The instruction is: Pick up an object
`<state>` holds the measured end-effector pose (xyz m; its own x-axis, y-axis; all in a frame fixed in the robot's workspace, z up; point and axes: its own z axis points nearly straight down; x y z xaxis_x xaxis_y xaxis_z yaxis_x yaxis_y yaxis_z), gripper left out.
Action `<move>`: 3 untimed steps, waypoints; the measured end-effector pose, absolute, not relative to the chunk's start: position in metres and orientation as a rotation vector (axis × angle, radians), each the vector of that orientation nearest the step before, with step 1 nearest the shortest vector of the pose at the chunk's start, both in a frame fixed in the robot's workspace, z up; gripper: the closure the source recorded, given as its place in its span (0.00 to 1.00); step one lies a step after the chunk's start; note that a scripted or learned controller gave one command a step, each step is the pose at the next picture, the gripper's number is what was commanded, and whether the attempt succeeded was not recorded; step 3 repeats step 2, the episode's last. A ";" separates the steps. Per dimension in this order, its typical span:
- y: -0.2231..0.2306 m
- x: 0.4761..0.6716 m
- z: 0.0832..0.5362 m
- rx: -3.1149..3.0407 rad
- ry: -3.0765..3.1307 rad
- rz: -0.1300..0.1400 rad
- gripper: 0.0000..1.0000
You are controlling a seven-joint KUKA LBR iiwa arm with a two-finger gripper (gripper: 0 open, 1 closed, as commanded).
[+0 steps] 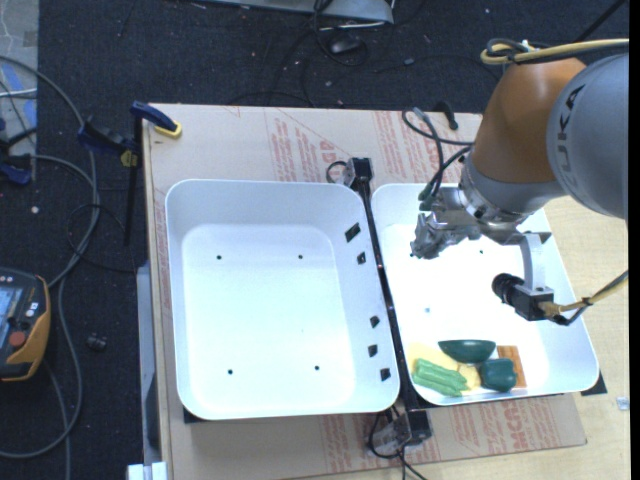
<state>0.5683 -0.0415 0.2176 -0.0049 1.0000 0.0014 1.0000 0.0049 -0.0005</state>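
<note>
We find the two-finger gripper (pixel 432 236) hanging over the upper part of the right-hand shallow white plastic bin (pixel 570 298), below the grey arm with its orange band (pixel 530 118). Nothing shows between its fingers; the tips are dark and small from this height, so we cannot tell how far apart they stand.

The candidate objects lie in a cluster at the near edge of the same bin, well apart from the gripper and towards the camera. Nearest the gripper is a dark green bowl-shaped piece (pixel 467 349). Just beside it lie a light green ribbed elongated item (pixel 439 376), its long axis running roughly left to right with a slight slant, and a teal chunky block (pixel 498 374). A flat orange piece (pixel 509 355) sits partly behind the block. In our judgement the coming move is a travel towards the near rim, then a descent.

The left-hand white bin (pixel 270 298) holds no object.

Writing: red print on the cardboard sheet (pixel 300 138) under the bins, probably a repeated brand mark, not legible; "KUKA" partly visible on the arm.
</note>
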 end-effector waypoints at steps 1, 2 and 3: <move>0.015 0.566 0.219 -2.215 -2.226 -0.001 1.00; 0.059 0.544 0.227 -2.216 -2.225 0.000 1.00; 0.059 0.544 0.227 -2.216 -2.225 0.000 1.00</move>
